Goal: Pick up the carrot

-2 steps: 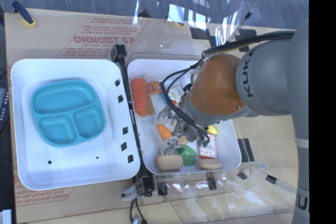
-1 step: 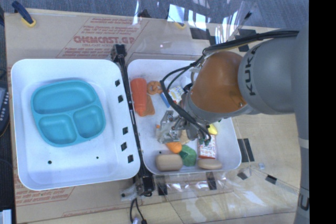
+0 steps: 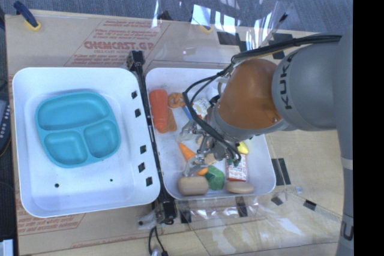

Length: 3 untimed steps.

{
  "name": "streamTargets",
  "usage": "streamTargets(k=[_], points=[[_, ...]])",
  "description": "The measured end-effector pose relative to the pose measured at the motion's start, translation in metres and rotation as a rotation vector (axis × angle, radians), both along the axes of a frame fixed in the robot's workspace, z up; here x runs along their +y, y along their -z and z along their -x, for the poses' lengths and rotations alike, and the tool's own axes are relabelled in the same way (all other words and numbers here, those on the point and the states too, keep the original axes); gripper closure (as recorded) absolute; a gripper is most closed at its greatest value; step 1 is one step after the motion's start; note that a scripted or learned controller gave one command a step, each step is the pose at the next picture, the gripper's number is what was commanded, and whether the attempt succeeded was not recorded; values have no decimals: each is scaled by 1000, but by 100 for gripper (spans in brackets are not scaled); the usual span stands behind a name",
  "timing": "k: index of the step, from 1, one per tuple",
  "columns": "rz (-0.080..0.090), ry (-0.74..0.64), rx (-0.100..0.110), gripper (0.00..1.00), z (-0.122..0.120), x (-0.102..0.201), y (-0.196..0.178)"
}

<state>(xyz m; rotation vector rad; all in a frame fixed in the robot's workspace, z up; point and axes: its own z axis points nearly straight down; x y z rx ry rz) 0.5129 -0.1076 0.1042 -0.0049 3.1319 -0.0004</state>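
Observation:
A small orange carrot (image 3: 187, 151), cone-shaped, lies in the middle of the right bin (image 3: 264, 172). My gripper (image 3: 203, 156) hangs from the orange-banded wrist and reaches down into this bin just to the right of the carrot, its tip very close to it or touching it. The wrist hides much of the bin's right half. I see nothing lifted off the bin floor.
A red-orange sausage (image 3: 158, 110) and a small brown pastry (image 3: 176, 100) lie at the bin's left. Two beige lumps (image 3: 193, 185), a green item (image 3: 216, 177) and a red packet (image 3: 237, 171) crowd the near wall. The left bin (image 3: 24, 189) holds a teal divided plate (image 3: 77, 128).

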Motion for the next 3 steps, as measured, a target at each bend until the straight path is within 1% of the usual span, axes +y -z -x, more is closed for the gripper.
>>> streamTargets(k=[1,2,3], points=[[1,-9,-2,100,-2,1,-10],[0,-9,-2,0,-2,2,-10],[-1,204,-19,0,14,-5,4]])
